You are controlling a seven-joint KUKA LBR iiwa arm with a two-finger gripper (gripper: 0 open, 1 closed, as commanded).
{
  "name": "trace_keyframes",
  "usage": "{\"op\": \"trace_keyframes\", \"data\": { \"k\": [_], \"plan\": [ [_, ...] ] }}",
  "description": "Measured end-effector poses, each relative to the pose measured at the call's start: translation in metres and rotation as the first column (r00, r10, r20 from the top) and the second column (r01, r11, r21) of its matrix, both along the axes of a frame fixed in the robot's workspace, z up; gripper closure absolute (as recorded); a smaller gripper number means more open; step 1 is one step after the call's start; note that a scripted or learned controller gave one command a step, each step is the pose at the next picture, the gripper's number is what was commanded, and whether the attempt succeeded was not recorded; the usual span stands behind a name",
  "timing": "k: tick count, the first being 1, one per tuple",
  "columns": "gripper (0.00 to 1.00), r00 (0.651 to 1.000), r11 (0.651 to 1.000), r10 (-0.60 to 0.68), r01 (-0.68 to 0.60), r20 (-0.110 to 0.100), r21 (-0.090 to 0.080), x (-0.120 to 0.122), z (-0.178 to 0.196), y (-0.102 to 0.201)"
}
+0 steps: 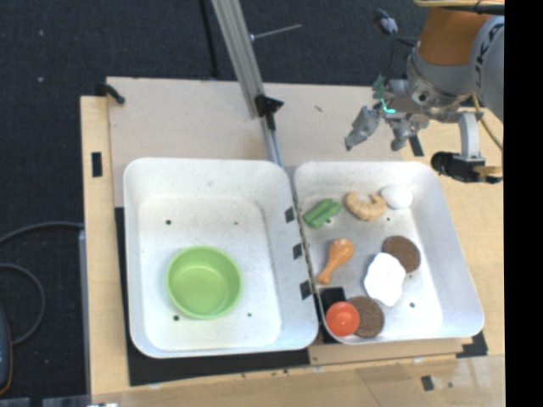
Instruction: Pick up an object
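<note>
My gripper (381, 134) hangs open above the back rim of the right bin (450, 253), with nothing between its fingers. Below it in that bin lie a green piece (321, 214), a tan peanut-shaped piece (365, 206) and a white egg-like piece (396, 197). Further forward are an orange drumstick shape (336, 259), a brown disc (401, 253), a white blob (384, 279), a red ball (343, 318) and another brown disc (369, 316).
A green bowl (204, 281) sits in the left bin (153, 193). A slanted metal pole (242, 49) rises from the divide between the bins at the back. Bare bench board (187, 117) lies behind both bins.
</note>
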State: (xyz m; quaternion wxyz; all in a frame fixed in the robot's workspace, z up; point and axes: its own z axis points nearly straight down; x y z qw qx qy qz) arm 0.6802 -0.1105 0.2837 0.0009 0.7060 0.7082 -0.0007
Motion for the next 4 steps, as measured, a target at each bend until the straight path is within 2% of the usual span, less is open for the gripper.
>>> {"op": "trace_keyframes", "data": {
  "k": [1, 3, 4],
  "plan": [
    [0.00, 1.000, 1.000, -0.004, 0.004, -0.004, 0.000, -0.010, -0.055, -0.006],
    [0.00, 1.000, 1.000, -0.001, 0.001, -0.004, 0.000, -0.001, -0.147, -0.009],
    [1.00, 1.000, 1.000, -0.001, 0.001, 0.003, -0.001, 0.001, -0.133, -0.010]
  ]
}}
